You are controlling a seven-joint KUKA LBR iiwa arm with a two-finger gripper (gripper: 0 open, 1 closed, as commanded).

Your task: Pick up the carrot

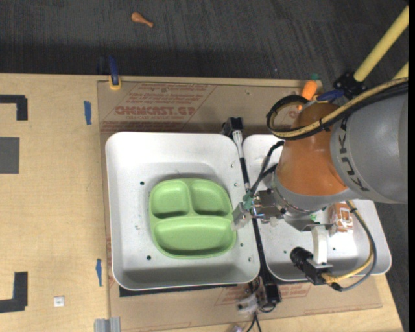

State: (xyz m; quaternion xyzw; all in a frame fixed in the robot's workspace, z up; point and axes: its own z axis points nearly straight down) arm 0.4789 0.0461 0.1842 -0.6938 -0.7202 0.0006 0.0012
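1. Orange and white show on a small object (342, 219) in the right bin (376, 259), just beside the arm's wrist and partly hidden by it. It is the likeliest carrot, but too little of it shows to be sure.
2. Seen from the overhead camera, the gripper (241, 214) sits low over the seam between the two bins, next to the right rim of the green divided plate (191, 217) in the left bin (123, 194). Whether it is released or clenched cannot be told, and nothing visibly sits in it.
3. Main risk: the gripper is well apart from the orange object, so closing here would probably catch nothing, or nip the plate rim.
4. Second risk: descending at the seam could strike the bin walls or the black cable (249, 194) running along them.
5. Third risk: the bulky arm (363, 149) covers much of the right bin, so swinging back could nudge the object aside.
6. Another small orange piece (141, 19) lies on the dark floor beyond the bench, well out of either bin. If that is the carrot, no grasp inside the bins can succeed.
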